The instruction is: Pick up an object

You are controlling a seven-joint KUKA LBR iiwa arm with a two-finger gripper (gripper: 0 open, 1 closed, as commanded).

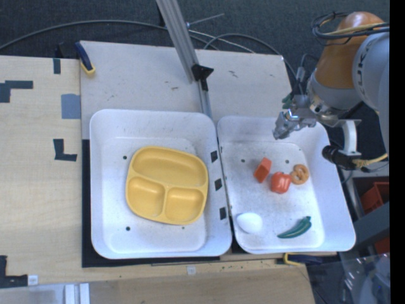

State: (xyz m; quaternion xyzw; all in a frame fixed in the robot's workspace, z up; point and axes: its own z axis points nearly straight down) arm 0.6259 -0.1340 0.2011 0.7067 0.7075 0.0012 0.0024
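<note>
The bench point(145, 81) carries two white bins. The left bin point(107, 170) holds a yellow divided plate point(167, 184). In the right bin point(329, 195), the end effector point(283, 126) hovers at the upper edge, its grip state unclear. Below it lie a red block point(262, 170), tomato point(280, 182), pretzel point(300, 174), green pepper point(295, 228) and white egg point(249, 222).

Both white bins point(155, 122) look like scuffed matt plastic; the yellow tray point(167, 185) smooth plastic; the bench point(31, 157) pale wood, seemingly.
</note>
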